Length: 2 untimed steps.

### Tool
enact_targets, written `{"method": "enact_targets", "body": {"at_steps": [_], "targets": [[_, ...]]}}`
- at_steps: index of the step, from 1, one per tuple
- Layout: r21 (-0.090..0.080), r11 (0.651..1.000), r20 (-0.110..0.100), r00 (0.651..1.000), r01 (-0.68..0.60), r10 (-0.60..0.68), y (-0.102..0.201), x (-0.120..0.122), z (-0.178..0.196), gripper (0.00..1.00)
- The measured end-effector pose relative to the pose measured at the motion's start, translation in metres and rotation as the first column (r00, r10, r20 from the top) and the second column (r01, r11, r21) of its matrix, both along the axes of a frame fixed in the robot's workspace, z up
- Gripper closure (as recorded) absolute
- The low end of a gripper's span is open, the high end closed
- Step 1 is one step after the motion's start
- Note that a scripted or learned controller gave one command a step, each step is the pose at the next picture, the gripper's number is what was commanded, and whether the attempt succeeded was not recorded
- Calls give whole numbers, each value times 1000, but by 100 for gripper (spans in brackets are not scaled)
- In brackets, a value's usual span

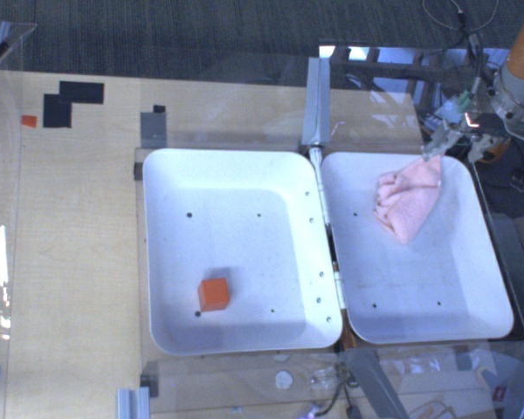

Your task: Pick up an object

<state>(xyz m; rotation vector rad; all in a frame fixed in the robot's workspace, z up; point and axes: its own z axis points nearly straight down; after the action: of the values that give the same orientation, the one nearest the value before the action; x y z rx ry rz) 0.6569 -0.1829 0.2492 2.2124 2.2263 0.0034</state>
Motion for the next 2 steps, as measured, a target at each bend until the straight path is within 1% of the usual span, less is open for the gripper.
{"method": "enact_targets", "body": {"at_steps": [1, 2], "targets": [[0, 1000, 0, 1000, -15, 15, 32, 13, -150, 0], [-2, 999, 6, 999, -44, 44, 59, 15, -160, 0]]}}
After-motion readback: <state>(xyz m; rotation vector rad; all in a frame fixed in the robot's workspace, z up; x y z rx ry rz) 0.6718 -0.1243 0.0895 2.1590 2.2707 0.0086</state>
